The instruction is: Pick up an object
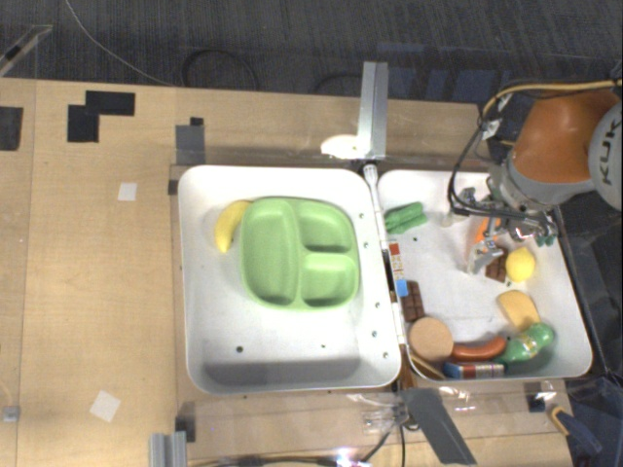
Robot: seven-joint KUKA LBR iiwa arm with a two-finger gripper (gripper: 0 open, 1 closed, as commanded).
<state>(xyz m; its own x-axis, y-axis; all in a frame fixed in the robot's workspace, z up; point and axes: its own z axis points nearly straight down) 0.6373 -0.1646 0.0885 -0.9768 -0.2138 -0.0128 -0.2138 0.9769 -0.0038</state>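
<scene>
My gripper (pixel 496 256) hangs over the right part of the right bin (pixel 443 280), under the orange wrist band. Its tips sit just left of a yellow lemon (pixel 521 266) and over a small brown piece (pixel 494 270) with an orange bit (pixel 481 232) close by. Nothing clearly shows between its tips. A green block (pixel 404 217) lies at the bin's upper left. Along the front lie a tan round disc (pixel 430 338), a red sausage (pixel 477 348), a green toy (pixel 531 343) and a yellow-orange piece (pixel 518 308).
The left bin (pixel 209 348) holds a green divided tray (pixel 296 251) with a banana (pixel 230 224) at its left edge. A brown chocolate bar (pixel 412 301) lies by the divider. A metal post (pixel 374 110) stands behind the bins.
</scene>
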